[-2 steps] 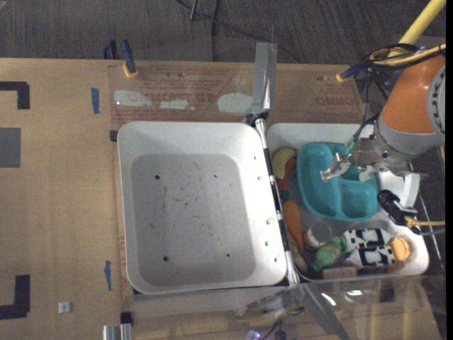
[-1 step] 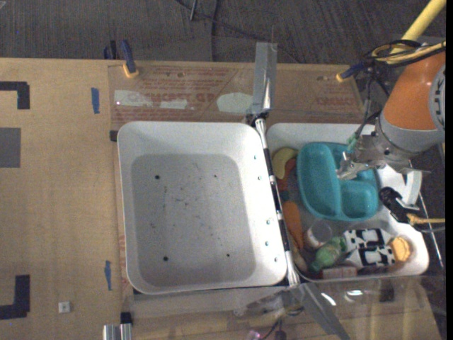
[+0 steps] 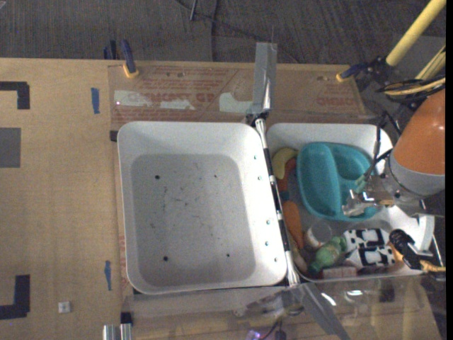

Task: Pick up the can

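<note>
1. Camera view: can (image 3: pixel 320 231) stands in the right bin (image 3: pixel 322 129), wedged between teal bowl (image 3: pixel 327 179), green bottle (image 3: pixel 327 252) and black-and-white carton (image 3: pixel 368 246). Risk: the fingers snag a neighbour instead.
2. Gripper (image 3: pixel 361 202) over the bowl's rim, beside the can; aperture indeterminable, nothing visibly held.

A tan bench (image 3: pixel 56 211) marked with black and blue tape adjoins dark grey carpet (image 3: pixel 92 13).

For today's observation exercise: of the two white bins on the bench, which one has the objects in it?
The right bin, where the gripper is; it holds a teal container.
</note>
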`<control>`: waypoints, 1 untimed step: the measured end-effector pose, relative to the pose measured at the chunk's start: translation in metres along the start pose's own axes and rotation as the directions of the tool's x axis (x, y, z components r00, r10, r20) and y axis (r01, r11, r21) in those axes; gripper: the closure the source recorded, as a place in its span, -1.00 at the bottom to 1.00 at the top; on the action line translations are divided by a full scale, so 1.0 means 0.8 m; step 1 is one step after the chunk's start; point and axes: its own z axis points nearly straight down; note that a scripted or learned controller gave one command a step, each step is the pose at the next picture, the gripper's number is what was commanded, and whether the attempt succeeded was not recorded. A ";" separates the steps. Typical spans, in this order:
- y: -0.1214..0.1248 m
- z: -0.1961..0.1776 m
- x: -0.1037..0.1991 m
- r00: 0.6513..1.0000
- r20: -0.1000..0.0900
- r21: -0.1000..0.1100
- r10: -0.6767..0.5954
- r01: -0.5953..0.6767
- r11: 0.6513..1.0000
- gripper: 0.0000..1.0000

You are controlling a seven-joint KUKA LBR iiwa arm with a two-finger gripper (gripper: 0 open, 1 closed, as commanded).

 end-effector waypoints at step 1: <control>0.000 0.000 0.000 1.000 0.000 -0.001 0.000 0.000 1.000 -1.00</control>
